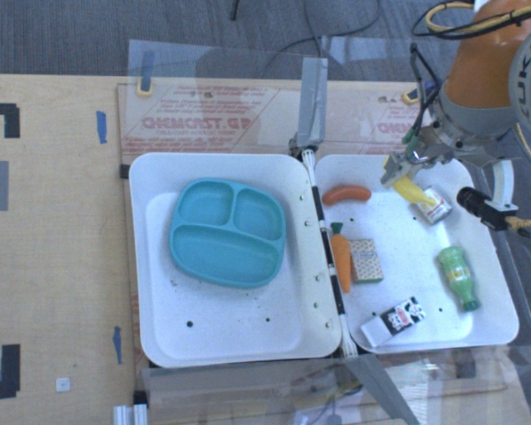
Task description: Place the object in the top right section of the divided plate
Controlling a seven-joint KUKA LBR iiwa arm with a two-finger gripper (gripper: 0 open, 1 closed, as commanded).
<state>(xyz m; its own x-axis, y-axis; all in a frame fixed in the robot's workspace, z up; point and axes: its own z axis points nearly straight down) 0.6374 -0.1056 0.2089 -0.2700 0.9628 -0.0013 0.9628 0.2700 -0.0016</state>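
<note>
Gripper [405,168] hangs over the right bin's [496,326] top edge, right against the yellow bottle [422,197], which lies just below-right of it, long axis slanting down-right. Can't tell the opening or whether anything is held. Blue divided plate [227,233] sits well apart, in the left bin [150,264], its top right section bare.

This is a robotics lab or test cell. A pale wooden bench [53,264] carries black tape marks [9,120] and blue tape tabs [101,127], with a clear acrylic sheet [203,113] behind two white bins [150,326]. Loose cables [336,7] trail over grey carpet [115,7], and toy food [347,194] lies in one bin.
</note>
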